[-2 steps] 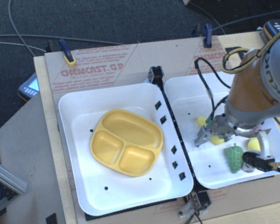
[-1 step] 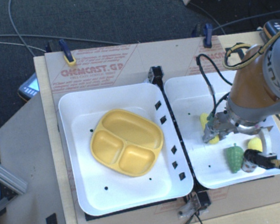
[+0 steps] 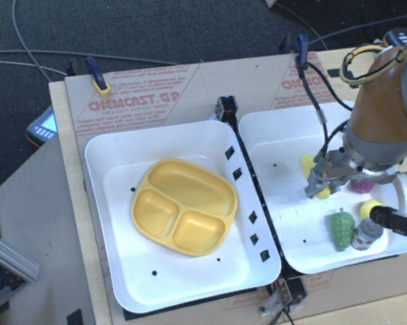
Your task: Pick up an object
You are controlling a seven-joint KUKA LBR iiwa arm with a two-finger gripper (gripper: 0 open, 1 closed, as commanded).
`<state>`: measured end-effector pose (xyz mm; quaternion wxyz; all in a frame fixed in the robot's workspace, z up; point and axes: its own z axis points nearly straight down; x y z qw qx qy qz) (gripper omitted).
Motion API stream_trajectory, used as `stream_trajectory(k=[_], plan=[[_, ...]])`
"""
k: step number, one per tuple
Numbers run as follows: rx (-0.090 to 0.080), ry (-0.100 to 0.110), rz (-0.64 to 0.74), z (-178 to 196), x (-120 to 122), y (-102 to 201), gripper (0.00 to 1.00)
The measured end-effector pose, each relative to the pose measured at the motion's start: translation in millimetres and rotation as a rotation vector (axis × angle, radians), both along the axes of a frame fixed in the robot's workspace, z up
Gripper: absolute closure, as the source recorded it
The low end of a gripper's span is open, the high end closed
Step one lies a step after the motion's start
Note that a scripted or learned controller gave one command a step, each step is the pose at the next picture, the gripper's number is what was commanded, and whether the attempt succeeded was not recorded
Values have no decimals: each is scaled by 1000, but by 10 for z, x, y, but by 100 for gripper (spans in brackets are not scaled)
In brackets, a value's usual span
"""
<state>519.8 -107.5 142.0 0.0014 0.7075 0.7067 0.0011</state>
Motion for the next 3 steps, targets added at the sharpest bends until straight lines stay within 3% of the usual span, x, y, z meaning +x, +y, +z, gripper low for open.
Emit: stream_trajectory(k=[1,2,3], plan=[[0,-2,2,473,95,4,100],[0,1,2,615,104,5,100],[2,3,7,550,255,502,100]])
